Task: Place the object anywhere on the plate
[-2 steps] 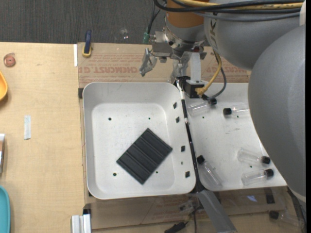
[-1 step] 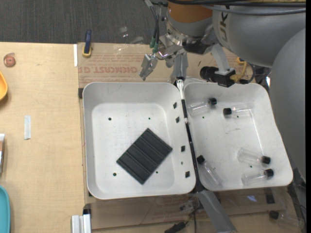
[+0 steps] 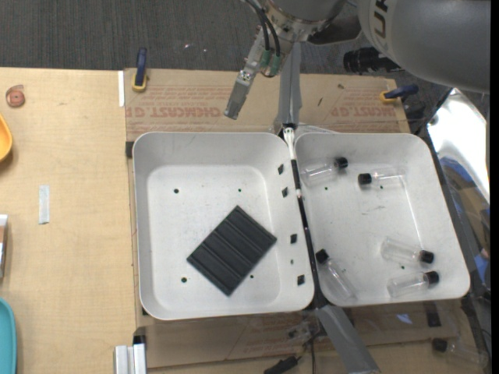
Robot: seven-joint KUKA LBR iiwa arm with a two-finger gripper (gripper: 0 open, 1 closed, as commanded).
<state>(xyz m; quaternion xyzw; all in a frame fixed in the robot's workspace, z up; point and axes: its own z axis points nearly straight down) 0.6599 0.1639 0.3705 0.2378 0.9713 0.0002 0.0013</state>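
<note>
Found 2 bins touching along a shared middle edge on the desk [image 3: 62, 146]. Checked the left bin [image 3: 148, 209]: holds 1 dark ribbed plate [image 3: 232, 249], lying flat near the middle. Measured by eye as set diagonal, long axis from lower left to upper right, ribs along that axis. Noted bare floor on all 4 sides of the plate, widest toward the back wall and narrowest at the front wall, where the lowest corner comes near but stays apart.

Checked the right bin [image 3: 437, 209]: holds 5 clear vials with black caps, all lying on their sides.
- Back vial [image 3: 321, 173]: near the shared edge, cap pointing right and slightly back.
- Second vial [image 3: 386, 181]: just right of the first, long axis level, cap pointing left.
- Third vial [image 3: 401, 249]: toward the right wall, cap pointing right and slightly forward.
- Fourth vial [image 3: 407, 285]: close against the front wall, cap pointing right and slightly back.
- Fifth vial [image 3: 337, 277]: close to the shared edge, tilted, cap pointing back-left.

Recorded open floor in the middle of the right bin, between the back pair and the front 3.

Located the end effector [image 3: 260, 120] behind both bins, above the cardboard [image 3: 187, 104], fingers [image 3: 234, 104] spread apart with nothing between them.
</note>
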